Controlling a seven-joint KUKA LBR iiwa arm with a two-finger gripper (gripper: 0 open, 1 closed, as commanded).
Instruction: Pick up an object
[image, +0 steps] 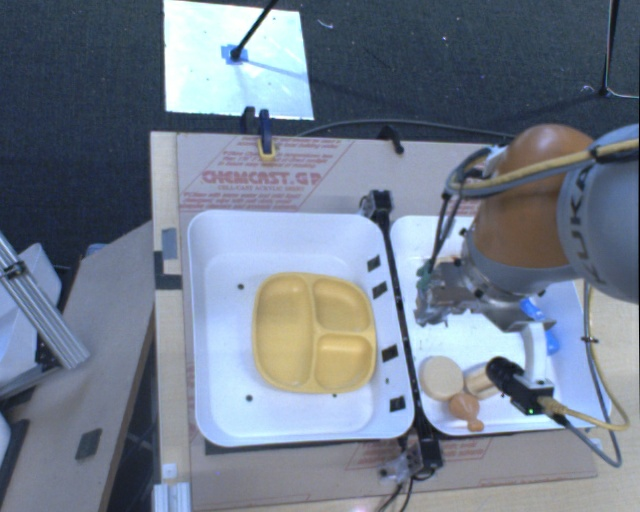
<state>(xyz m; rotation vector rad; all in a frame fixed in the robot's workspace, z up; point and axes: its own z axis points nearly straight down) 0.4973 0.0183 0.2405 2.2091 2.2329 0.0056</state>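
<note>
My gripper (432, 303) hangs low over the left part of the right bin (415, 238), under the grey and orange wrist. Just in front of it a round beige disc (440, 377) lies on the bin floor. A small tan pear-shaped piece (465, 407) rests at the bin's front edge, and a pale beige block (479, 381) sits beside the disc. A blue object (541, 322) peeks out from behind the arm on the right. Nothing shows between the gripper and these things.
The left bin (215, 240) holds a yellow divided plate (313, 332) in its middle. A black divider with clips (390, 300) runs between the bins. A cardboard sheet (262, 178) lies behind the bins, with a blue and yellow clamp (264, 135) on its far edge.
</note>
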